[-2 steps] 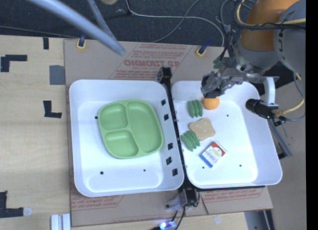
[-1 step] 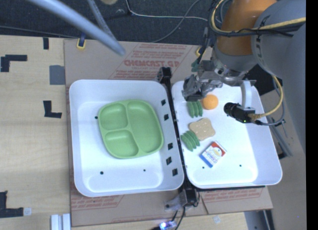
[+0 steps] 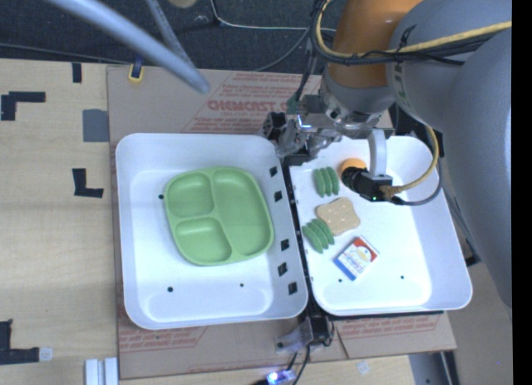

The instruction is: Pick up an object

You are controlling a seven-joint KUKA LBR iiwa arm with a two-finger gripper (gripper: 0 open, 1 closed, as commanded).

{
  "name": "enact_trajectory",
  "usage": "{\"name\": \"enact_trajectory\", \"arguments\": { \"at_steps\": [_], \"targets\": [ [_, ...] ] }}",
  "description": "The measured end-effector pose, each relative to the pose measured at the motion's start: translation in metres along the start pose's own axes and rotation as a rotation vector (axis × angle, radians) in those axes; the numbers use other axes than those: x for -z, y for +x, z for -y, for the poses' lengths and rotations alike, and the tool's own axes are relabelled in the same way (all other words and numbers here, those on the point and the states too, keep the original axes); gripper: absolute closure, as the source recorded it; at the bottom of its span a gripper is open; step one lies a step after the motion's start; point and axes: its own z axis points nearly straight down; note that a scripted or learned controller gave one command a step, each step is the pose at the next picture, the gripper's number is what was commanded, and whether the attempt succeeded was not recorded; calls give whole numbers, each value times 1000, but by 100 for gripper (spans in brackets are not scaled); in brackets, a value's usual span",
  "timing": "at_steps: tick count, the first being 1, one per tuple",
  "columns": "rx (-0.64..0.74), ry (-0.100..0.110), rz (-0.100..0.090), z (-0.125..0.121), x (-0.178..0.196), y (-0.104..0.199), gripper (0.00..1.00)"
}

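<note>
My gripper hangs over the back left corner of the right bin, near the wall between the two bins. Nothing shows between its fingers. In the right bin lie a green pea pod, a second green pod, a tan cracker-like piece, a small orange object partly hidden by a black cable part, and a red, white and blue packet. The nearest pod lies just in front of and to the right of the gripper.
A green divided plate lies in the left bin. The grey arm with its orange band covers the back right of the view. A cable loops over the right bin's back.
</note>
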Motion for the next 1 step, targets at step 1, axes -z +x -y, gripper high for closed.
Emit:
{"name": "enact_trajectory", "arguments": {
  "at_steps": [1],
  "targets": [
    [-2,2,1,-1,-16,48,100]
  ]
}}
